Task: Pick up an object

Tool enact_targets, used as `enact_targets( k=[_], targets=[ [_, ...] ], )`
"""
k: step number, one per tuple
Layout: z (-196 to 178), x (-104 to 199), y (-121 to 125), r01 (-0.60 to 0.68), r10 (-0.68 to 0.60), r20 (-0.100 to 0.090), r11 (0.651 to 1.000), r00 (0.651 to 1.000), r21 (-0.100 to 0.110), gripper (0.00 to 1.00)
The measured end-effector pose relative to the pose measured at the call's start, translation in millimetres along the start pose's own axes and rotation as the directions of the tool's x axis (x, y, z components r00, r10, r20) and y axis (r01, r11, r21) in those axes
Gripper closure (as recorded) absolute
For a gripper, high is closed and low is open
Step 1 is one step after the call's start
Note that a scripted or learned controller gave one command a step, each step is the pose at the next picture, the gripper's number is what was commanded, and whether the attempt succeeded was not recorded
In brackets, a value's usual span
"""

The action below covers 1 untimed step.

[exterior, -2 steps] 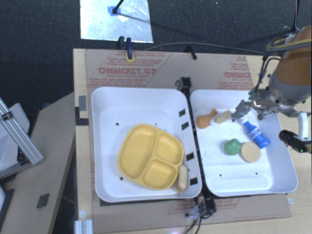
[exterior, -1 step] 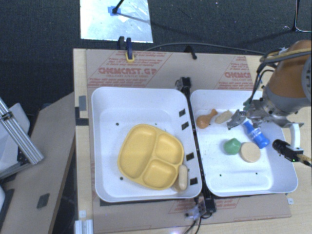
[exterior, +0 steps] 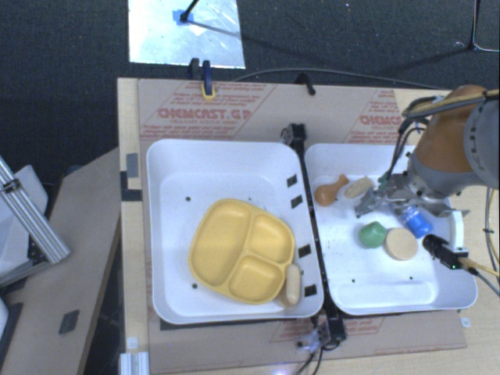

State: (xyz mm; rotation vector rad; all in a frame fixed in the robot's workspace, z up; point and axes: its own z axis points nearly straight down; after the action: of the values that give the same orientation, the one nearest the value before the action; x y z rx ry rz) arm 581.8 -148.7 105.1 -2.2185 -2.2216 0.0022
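my gripper (exterior: 380,199): low in the right bin (exterior: 391,291), right-center of the frame, coming in from the right edge. honestly can't tell what state it's in, the metal bits blur together from up here, and I see nothing held in it

candidates: everything pickable near me is bunched in the upper half of the right bin

wooden peg (exterior: 331,191): brownish, just left of me, toward the divider between the bins

pale oval (exterior: 359,187): touching or nearly touching the peg, right at my tip

green piece (exterior: 373,233): just below me, small and rounded

tan disc (exterior: 401,244): right beside the green piece, looks like they touch

blue thing (exterior: 416,221): partly under my wrist, only a bit of it visible

left bin (exterior: 226,158): yellow tray (exterior: 242,250) sits center-left of the frame with a tan roll (exterior: 291,283) against its lower right edge, well apart from me, not my problem right now

risk 1: the clutter. peg and oval are so close that closing here could catch both, or pinch neither and just shove them apart

risk 2: rounded stuff. green piece and disc look like they'd squirt out sideways if I'm off-center

risk 3: the blue thing under me, I could bump or pin it coming down and not even notice

risk 4: the divider wall, a nudge could push the peg up against it where I'd struggle to get around it

my guess: most likely fail is a shut-on-air grab, since I'm sitting between items rather than squarely over one
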Motion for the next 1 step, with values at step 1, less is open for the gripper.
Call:
enact_targets(
  k=[1],
  targets=[
    [-13.7, -0.3, 0.9, 0.001, -0.001, 0.002, 1.0, 1.0, -0.005, 1.0]
  ],
)
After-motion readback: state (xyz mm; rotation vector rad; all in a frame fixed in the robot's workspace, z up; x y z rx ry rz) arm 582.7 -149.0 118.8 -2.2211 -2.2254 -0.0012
